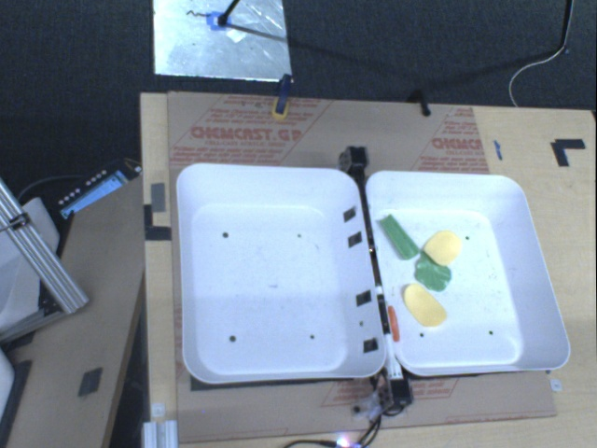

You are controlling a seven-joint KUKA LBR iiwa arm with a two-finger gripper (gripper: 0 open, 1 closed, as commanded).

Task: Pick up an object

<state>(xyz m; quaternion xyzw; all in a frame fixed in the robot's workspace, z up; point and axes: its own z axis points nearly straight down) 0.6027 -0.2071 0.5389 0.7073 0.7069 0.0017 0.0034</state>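
The right bin (522, 250) holds several small objects near its left half. A long green piece (399, 237) lies slanted by the bin's left wall. A round yellow piece (443, 246) sits just right of it. A darker green piece (433, 274) lies below, touching the yellow one. A second yellow oval (424, 307) rests lower still, and a thin orange-red piece (394, 322) lies along the bin's left edge.
The left bin (270, 269) stands beside the right one, joined by black clips (359, 241) along the middle seam. Both rest on a cardboard sheet (252, 129). A shiny metal plate (219, 26) lies at the back left.
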